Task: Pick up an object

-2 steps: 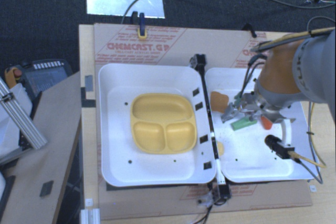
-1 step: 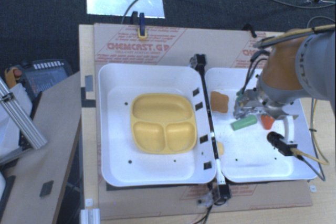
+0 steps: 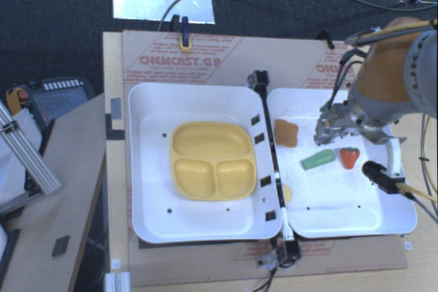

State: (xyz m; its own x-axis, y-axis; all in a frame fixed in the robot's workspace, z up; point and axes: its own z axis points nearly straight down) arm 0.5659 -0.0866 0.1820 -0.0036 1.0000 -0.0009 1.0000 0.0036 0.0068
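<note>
My gripper (image 3: pixel 328 133) hangs over the right bin (image 3: pixel 356 215), toward its 12 o'clock wall. My own wrist hides the fingertips, so I cannot tell how they stand, and I see nothing between them.

Just at 6 o'clock from the gripper lies a green block (image 3: pixel 317 160), tilted. A red strawberry-like piece (image 3: pixel 350 156) sits just beside it at 3 o'clock, and a brown bread-like piece (image 3: pixel 286 133) lies at 9 o'clock from my gripper, near the divider. A small yellow thing (image 3: pixel 287 193) peeks from under the bins' shared edge, mostly hidden.

The left bin (image 3: pixel 150 167) holds a yellow compartment tray (image 3: pixel 213 160). My arm's far side is cut off at the 3 o'clock edge.
</note>
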